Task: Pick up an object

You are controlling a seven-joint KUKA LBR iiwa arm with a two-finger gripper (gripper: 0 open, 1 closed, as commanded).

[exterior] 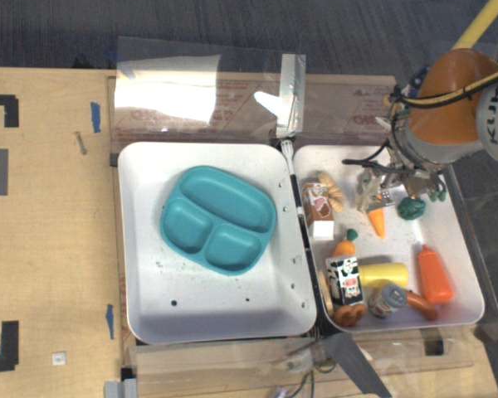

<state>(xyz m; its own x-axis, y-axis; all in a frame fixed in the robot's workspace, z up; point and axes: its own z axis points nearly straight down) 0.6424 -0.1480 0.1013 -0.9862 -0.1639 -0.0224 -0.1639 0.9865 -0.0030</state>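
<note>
Pointing down-left — carrot [377, 221] beneath pincer [388, 191].

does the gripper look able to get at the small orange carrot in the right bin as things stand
Probably yes. The gripper hangs just above the carrot, which lies on bare bin floor with nothing on top. The green toy sits close to its right and might get bumped.

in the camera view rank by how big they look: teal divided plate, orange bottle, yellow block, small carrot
1. teal divided plate, by far the largest
2. orange bottle and yellow block look alike in size, so I won't rank them
3. small carrot, the smallest
</note>
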